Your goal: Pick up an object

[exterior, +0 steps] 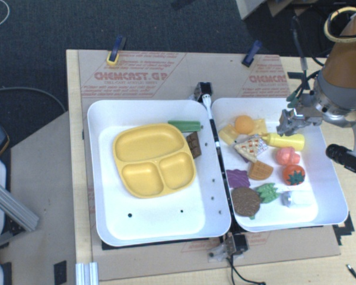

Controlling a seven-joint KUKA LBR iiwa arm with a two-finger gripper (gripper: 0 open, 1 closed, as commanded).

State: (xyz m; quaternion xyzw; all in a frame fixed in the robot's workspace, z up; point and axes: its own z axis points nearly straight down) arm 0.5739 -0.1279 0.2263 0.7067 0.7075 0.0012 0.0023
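The board (166,70) under everything carries red print reading "CHEMCAST G.P", repeated and partly cut off at its far right corner. On it sit two white bins side by side. The left bin (107,218) holds the yellow tray (153,159), the landmark here: three compartments, its long axis slanting from far left to near right. Touching the tray's far right corner lies a green bar (185,125), long axis running left to right, and just below that a small brown block (193,145) leans against the tray's right edge.

The right bin (326,209), right of the tray, is crowded with toy food. Farthest right of the tray is a yellow banana-like piece (286,141), long axis left to right. Nearer the tray are an orange ball (244,124), a pizza slice (250,147) pointing toward the tray, a purple piece (237,177) and a brown round patty (246,201). Between these and the bin's right wall lie a pink piece (288,156), a tomato (294,174), an orange wedge (260,170) and a green leafy piece (266,192).

The gripper (292,122) hangs right of the tray, just over the banana-like piece; whether its claw is apart or together cannot be told.
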